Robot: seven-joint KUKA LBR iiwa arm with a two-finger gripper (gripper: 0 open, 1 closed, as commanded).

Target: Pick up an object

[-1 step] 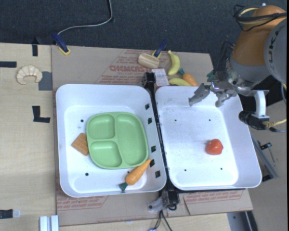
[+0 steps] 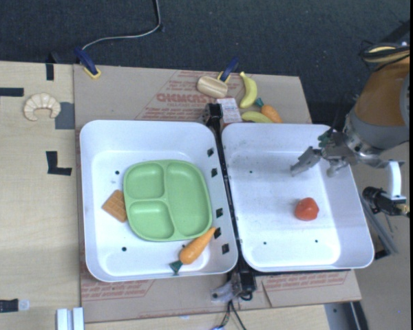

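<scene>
A red tomato-like object (image 2: 306, 209) lies in the right white bin (image 2: 261, 249), toward its right side. My gripper (image 2: 319, 163) hangs over the upper right part of that bin, above and slightly right of the red object, and apart from it. Its two fingers are spread, with nothing between them. In the left white bin (image 2: 100, 157) sit a green divided plate (image 2: 168, 199), an orange carrot (image 2: 196, 247) at the plate's lower right, and a tan cracker (image 2: 115, 205) tucked at the plate's left edge.
Behind the bins, on the cardboard, lie a bread roll (image 2: 211, 85), two bananas (image 2: 248, 91), a small carrot (image 2: 269, 112) and a small box (image 2: 228, 108). A croissant (image 2: 42, 106) rests at the far left. Blue clamps (image 2: 87, 62) hold the cardboard's back edge.
</scene>
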